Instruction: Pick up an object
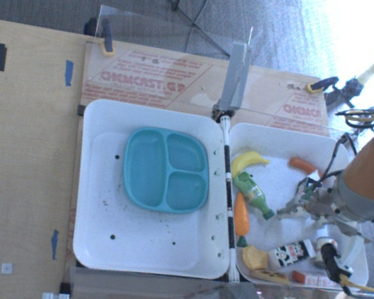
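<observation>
Camera view shows the gripper (304,199) low in the right bin (358,267), fingers slightly apart (holding nothing). A green bottle (254,194) lies just left of them. Closing here may grab only air.

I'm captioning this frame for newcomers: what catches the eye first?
The turquoise divided plate lying alone in the left bin. Next, the right bin, cluttered with a banana, green bottle and carrot, with the grey arm's gripper low over it.
</observation>
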You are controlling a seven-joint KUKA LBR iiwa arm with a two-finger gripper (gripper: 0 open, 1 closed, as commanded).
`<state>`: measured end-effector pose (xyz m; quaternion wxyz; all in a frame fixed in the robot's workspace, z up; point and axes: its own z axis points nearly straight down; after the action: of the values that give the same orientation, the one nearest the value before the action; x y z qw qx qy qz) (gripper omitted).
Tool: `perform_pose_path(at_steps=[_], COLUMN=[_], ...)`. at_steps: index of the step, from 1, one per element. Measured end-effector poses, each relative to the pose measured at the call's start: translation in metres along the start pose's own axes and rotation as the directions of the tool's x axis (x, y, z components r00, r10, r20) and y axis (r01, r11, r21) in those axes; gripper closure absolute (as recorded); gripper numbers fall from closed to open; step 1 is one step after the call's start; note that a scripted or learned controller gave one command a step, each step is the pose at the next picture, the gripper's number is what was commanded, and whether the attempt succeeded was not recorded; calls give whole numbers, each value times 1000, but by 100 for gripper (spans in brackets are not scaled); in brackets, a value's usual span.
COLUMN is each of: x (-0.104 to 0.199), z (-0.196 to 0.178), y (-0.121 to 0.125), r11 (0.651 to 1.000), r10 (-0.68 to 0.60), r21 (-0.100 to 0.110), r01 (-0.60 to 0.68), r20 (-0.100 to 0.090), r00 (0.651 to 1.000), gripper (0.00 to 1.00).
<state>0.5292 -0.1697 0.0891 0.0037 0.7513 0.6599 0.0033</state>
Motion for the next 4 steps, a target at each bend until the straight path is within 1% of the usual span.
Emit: perform_pose_path(at_steps=[1,2,3,4], x=[-1,-7,6,48], z=[0,0,2,-59], y=[5,8,81,83], r11=[1000,999,993,999], r10=[-8,-46,-118,46], r21=[2,0,1,7], r01=[8,46,118,-46], r20=[1,0,2,1], r00=[1000,999,993,999], gripper=[0,0,0,0])
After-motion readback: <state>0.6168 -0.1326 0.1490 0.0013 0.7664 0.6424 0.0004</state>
